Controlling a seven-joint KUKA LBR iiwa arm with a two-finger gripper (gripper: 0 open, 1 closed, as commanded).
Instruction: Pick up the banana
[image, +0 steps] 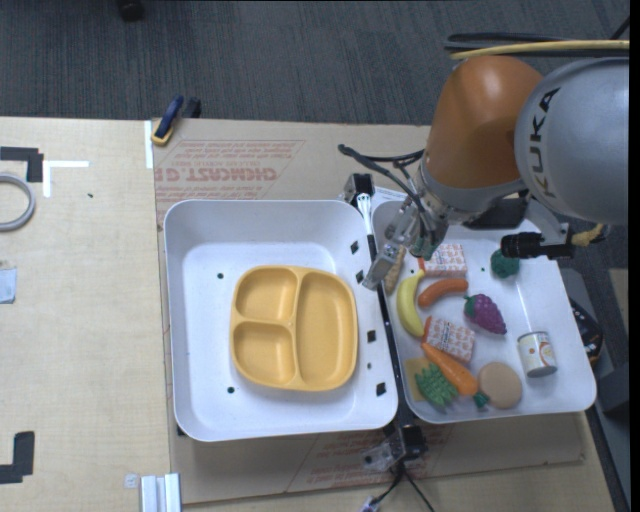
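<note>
Banana (408, 305): yellow, curved, lying beside a sausage (443, 291).

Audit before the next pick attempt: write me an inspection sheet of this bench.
Surface: cardboard-covered bench bearing two shallow white bins, left bin and right bin.
Job's things: curved yellow plastic banana lying in the right bin, near its left wall.
Clutter: yellow three-compartment plate in the left bin; orange sausage, purple grapes, orange carrot, small can in the right bin.
Grippers: claw just above the banana, finger state unclear.
Cables: black cables at the wrist.
Surroundings: dark floor.
</note>
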